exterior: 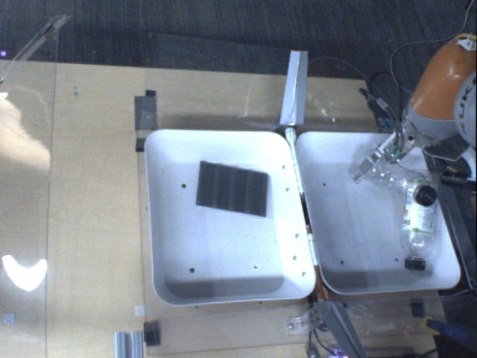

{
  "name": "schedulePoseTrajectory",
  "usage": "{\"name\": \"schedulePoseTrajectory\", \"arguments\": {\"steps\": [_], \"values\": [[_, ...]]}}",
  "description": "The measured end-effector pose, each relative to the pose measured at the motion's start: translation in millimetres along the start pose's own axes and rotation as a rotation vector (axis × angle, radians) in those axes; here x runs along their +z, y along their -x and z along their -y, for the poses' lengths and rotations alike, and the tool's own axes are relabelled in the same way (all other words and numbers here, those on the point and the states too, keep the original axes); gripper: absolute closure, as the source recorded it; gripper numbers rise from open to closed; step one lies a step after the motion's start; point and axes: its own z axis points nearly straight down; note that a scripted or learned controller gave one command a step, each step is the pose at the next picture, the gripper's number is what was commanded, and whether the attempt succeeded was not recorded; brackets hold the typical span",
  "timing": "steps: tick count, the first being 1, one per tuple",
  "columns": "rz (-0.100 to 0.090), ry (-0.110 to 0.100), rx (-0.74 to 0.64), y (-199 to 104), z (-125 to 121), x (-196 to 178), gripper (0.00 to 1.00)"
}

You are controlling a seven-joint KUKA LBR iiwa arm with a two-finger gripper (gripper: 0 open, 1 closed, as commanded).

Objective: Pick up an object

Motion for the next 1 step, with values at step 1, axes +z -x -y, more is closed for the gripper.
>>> {"name": "schedulePoseTrajectory", "arguments": {"steps": [1], "values": [[0.006, 0.002, -0.001, 0.5, -0.1, -8.3, 1.00]]}}
